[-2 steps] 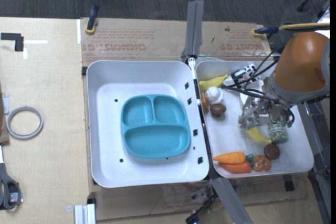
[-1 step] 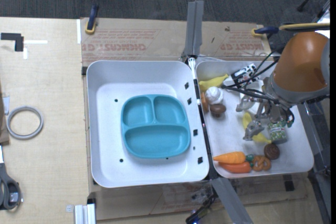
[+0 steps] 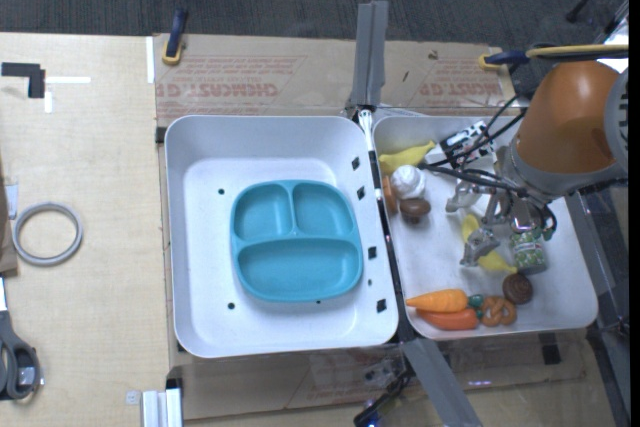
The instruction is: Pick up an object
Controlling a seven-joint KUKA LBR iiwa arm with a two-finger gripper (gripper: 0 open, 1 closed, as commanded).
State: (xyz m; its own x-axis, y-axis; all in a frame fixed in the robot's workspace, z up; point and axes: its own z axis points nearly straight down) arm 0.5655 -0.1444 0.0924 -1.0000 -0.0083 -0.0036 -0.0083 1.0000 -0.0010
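The arm's orange band and cables hide part of the right bin, and I cannot tell how the gripper stands over the yellow piece beneath it. A smooth carrot lies lengthwise near the front wall, tip pointing left, beside a pretzel. The left bin holds a glossy blue divided plate.

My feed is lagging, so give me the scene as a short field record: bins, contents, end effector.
left bin: holds a blue divided plate
right bin: toy foods, among them a carrot, a pretzel, a yellow banana
arm: grey with an orange band, reaching in over the right bin
end effector: low among the foods; grasp unclear
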